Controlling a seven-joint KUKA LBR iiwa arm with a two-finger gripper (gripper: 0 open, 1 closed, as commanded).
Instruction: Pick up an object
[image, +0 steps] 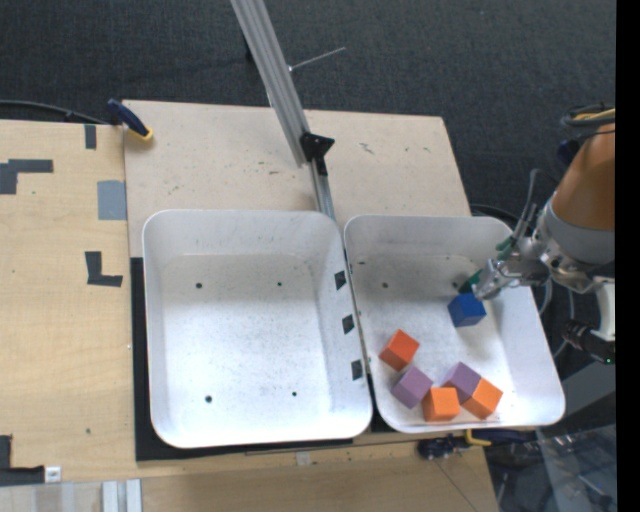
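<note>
You see the gripper (484, 288) touching the blue cube (466, 309) just below it; I cannot tell its opening. Orange and purple cubes lie farther below.

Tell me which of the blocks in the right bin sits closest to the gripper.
The blue block. It is the only blue one and lies just below the gripper, apart from the orange and purple blocks clustered toward the near edge of the right bin.
</note>
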